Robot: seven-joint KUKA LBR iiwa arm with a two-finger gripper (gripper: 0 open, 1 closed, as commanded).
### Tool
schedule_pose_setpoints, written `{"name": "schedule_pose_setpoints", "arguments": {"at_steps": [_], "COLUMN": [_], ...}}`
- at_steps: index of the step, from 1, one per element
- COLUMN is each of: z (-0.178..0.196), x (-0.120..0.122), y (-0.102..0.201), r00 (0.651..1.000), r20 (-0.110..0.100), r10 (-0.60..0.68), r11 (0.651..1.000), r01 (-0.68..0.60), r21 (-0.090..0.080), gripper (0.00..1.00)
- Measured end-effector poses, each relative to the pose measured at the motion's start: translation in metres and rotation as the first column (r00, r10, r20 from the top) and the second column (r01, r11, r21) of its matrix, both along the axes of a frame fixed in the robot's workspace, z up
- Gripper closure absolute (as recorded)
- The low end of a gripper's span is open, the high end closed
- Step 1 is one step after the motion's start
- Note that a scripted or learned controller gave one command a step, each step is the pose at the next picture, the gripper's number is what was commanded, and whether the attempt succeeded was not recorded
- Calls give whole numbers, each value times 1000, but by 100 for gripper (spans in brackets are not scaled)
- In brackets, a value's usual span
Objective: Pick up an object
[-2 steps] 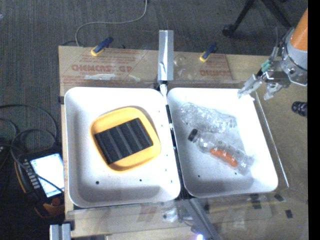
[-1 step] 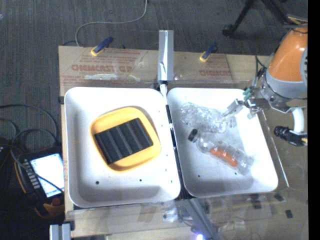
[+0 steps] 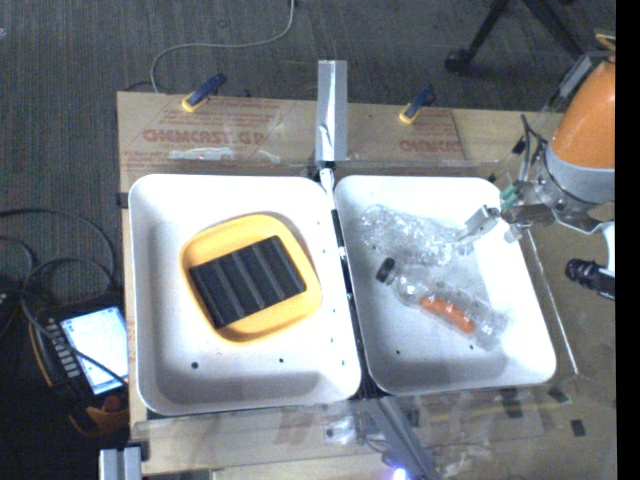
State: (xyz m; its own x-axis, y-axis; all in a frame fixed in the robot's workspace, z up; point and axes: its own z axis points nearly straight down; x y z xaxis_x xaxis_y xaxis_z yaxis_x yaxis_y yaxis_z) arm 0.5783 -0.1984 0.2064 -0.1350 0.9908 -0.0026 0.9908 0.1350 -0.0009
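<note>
A clear plastic bottle (image 3: pixel 445 306) with a black cap and orange contents is seen lying on its side in the right bin (image 3: pixel 530 363), right of the frame's centre. Crumpled clear plastic (image 3: pixel 405 233) lies just above it. The gripper (image 3: pixel 485 220) is poised over that bin's upper right part; its state cannot be told. In the left bin (image 3: pixel 160 368), 1 yellow tray (image 3: pixel 250 273) with a black ribbed insert is held.

Clear glossy plastic bottle (image 3: pixel 447 303), matt white bin (image 3: pixel 530 368), glossy yellow tray (image 3: pixel 250 273)
</note>
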Motion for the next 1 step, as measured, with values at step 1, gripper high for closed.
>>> {"name": "schedule_pose_setpoints", "arguments": {"at_steps": [1], "z": [-115], "x": [-70], "y": [28], "r00": [995], "r20": [15], "r10": [100], "r11": [995], "r01": [-100], "r21": [-2], "gripper": [0]}}
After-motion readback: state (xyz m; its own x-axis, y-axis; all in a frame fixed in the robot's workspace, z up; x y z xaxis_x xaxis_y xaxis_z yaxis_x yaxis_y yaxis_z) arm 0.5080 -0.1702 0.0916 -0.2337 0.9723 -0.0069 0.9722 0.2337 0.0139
